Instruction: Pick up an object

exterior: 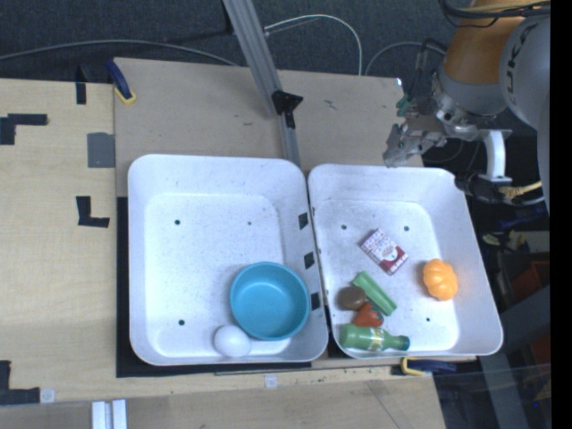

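Note:
My gripper (pixel 399 153) hangs above the far rim of the right bin (pixel 465 206), near its back edge, with nothing visible between its fingers. In the right bin lie a small red and white carton (pixel 383 251), an orange fruit (pixel 440 279), a green cylinder (pixel 375 294), a brown and red piece (pixel 357 307) and a green bottle (pixel 372 338). A blue bowl (pixel 269 299) and a white ball (pixel 232 340) sit in the left bin (pixel 170 195), near its front.
A slanted grey metal bar (pixel 259 52) with a black clamp crosses the bench behind the bins. Cables trail at the back right. Wooden bench surface lies to the left, with black tape marks.

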`<state>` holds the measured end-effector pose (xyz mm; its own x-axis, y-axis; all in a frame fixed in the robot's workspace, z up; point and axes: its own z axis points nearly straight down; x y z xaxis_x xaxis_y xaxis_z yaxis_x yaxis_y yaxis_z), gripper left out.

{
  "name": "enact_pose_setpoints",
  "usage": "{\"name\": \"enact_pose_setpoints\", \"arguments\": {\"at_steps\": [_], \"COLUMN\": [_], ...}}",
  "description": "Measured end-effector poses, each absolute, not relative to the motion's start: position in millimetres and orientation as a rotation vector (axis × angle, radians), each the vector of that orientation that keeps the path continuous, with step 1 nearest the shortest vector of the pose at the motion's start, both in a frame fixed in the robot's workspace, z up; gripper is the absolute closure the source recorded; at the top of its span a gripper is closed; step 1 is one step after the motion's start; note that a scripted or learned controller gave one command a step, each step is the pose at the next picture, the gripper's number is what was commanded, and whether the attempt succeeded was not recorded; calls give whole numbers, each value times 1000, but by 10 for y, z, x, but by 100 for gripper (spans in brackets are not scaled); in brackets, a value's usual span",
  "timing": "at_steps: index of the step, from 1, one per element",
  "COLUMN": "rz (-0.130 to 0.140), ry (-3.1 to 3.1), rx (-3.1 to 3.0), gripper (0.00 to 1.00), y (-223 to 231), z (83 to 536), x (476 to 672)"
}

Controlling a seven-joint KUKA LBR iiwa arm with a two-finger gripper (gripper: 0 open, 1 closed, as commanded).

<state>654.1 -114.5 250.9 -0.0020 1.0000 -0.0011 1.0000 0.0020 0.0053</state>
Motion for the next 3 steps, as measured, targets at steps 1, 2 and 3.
{"name": "enact_pose_setpoints", "arguments": {"at_steps": [1,2,3], "rz": [1,0,-2], "ry": [2230,2232,2230], "rx": [2216,2216,2217], "gripper": [100,100,100], "y": [-583,-8,434], "z": [2567,2596,2596], "x": [6385,6200,5975]}}
